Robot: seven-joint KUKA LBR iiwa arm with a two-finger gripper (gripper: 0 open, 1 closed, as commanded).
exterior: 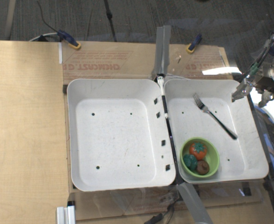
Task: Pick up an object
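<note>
Two white bins sit side by side on the surface (25, 125). The right bin (249, 171) holds a fork (215, 116) lying diagonally, tines toward the far left and dark handle toward the near right, and a green bowl (200, 158) close to the bin's near left corner. In the bowl are an orange piece, a teal piece and a brown round piece, all touching. The left bin (113, 134) is beside it, with a dark divider between them. The tool (249, 88) hangs at the right bin's far right rim, well apart from fork and bowl; whether it is spread or pressed together I cannot tell.
</note>
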